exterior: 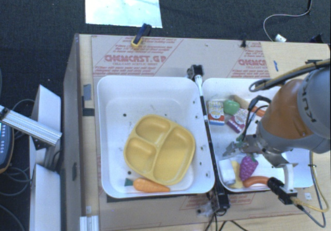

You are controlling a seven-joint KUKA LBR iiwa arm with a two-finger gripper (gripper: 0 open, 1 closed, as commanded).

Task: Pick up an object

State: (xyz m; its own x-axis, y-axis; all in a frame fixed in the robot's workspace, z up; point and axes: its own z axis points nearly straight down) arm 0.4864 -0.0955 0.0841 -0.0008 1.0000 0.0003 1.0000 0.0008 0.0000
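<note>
Arm's jaws (234,148) hang spread, gripping nothing, over right bin (305,186), purple grapes (248,167) at five o'clock: lined up to grab.

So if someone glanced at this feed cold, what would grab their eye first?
Probably the yellow divided tray sitting in the left bin, with an orange carrot lying just below it near the bin's front edge. Next, the grey and orange arm reaching in from the right over the right bin, which is crowded with small toy foods such as a purple grape bunch and a green piece.
</note>
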